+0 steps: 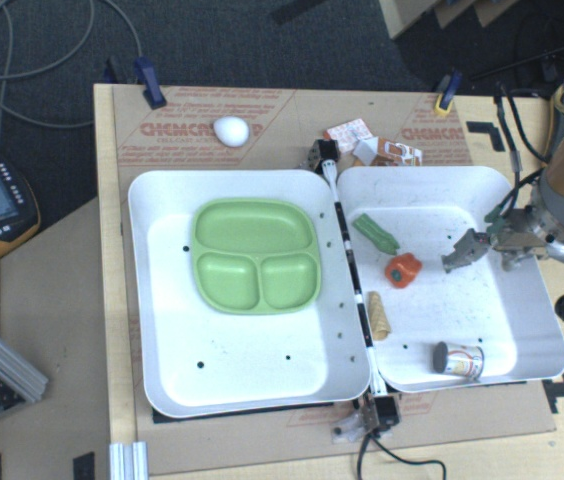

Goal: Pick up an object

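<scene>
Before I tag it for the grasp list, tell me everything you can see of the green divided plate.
The green divided plate is pale green, matte like plastic, a rounded rectangle with three hollows: one wide one along the far side, two smaller ones along the near side. It lies flat, right way up, in the upper middle of the left bin, resting on the bin's white floor. Nothing lies in it and nothing else touches it. The gripper is over the right bin, well apart.
</scene>
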{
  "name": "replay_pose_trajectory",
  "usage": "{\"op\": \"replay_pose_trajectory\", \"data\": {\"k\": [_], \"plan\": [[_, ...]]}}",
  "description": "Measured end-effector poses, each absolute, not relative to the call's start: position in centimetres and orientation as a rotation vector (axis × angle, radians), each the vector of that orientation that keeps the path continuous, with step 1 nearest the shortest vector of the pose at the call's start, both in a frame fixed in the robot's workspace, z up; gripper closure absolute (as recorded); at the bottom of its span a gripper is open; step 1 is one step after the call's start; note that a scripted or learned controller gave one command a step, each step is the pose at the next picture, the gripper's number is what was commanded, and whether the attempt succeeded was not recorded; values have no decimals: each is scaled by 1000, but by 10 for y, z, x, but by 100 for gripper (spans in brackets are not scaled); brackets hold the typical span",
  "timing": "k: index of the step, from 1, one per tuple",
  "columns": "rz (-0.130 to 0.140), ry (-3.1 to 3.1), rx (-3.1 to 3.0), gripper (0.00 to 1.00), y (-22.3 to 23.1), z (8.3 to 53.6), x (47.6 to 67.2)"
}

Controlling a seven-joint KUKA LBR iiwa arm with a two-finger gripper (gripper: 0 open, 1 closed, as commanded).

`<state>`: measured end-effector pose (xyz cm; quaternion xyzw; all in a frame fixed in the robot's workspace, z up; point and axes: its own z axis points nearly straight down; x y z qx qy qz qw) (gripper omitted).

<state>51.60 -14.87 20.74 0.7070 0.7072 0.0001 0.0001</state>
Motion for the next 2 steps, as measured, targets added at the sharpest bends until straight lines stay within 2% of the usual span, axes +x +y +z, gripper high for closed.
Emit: {"op": "replay_pose_trajectory", "data": {"k": [1,2], "plan": [[-1,2224,2222,0,-110,132,538],[0,2222,2220,0,-101,84,573]]}}
